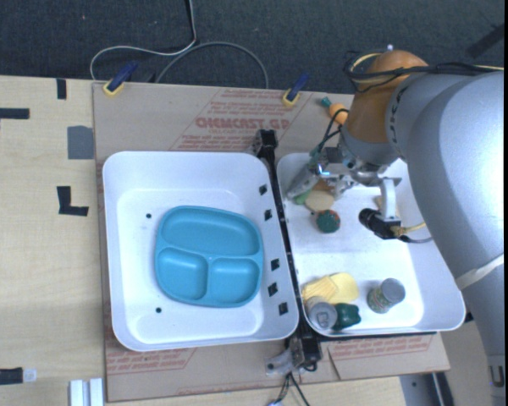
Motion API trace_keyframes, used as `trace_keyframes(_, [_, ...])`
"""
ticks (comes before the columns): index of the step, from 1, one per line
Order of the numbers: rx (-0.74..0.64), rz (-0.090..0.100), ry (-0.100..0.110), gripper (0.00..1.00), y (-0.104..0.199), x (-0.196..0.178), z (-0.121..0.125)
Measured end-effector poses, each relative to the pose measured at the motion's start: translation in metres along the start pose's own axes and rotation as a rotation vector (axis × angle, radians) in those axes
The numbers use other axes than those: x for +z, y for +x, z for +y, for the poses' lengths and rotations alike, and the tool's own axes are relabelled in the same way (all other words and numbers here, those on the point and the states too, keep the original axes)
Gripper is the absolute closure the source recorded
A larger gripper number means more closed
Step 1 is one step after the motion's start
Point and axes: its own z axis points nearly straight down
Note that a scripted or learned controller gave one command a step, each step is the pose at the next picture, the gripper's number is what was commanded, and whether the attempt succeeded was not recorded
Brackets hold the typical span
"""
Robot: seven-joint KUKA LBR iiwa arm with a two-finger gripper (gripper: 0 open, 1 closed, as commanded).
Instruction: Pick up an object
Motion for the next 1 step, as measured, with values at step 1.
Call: trace_keyframes(1, [-0.001,-0.003,-0.018,1.00,-0.0004,-0.0180,0.0044])
